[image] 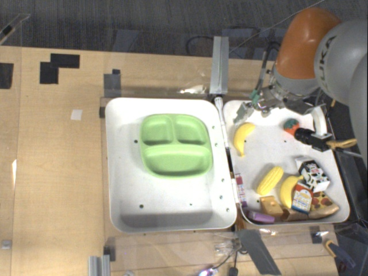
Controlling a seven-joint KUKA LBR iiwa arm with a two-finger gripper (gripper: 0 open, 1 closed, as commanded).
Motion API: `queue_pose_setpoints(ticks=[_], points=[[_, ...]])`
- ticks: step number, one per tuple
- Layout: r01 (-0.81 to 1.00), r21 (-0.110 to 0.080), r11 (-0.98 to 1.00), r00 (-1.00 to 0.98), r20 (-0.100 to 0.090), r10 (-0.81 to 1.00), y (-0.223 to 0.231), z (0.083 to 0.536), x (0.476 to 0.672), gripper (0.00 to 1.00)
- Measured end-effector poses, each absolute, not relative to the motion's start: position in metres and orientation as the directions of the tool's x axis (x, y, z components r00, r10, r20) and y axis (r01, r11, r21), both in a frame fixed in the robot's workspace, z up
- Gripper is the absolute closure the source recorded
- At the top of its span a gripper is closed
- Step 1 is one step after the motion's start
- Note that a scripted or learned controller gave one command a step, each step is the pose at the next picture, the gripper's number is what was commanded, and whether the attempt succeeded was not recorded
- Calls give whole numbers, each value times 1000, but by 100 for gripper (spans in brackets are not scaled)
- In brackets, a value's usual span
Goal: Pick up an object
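Note:
My gripper hangs over the far left corner of the right bin, just above the top end of a yellow banana. Nothing shows held in it. Further down the bin lie a corn cob, a second yellow fruit, a small carton, a black-and-white cow-patterned piece and a pizza slice. A small orange and teal toy sits near the far right side.
The left bin holds a green divided plate. A purple piece and a brown block lie at the right bin's near edge. The arm's grey and orange body looms over that bin's far right corner.

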State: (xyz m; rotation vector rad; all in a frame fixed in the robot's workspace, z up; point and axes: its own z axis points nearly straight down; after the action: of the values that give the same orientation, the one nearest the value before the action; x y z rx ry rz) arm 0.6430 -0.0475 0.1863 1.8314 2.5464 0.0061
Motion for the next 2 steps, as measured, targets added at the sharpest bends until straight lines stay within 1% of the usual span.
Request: queue_pose_setpoints(ticks=[1,2], points=[[953,5,303,-303,-2,953,-92,134,645,0],[938,37,346,-345,-12,938,-103,105,637,0]])
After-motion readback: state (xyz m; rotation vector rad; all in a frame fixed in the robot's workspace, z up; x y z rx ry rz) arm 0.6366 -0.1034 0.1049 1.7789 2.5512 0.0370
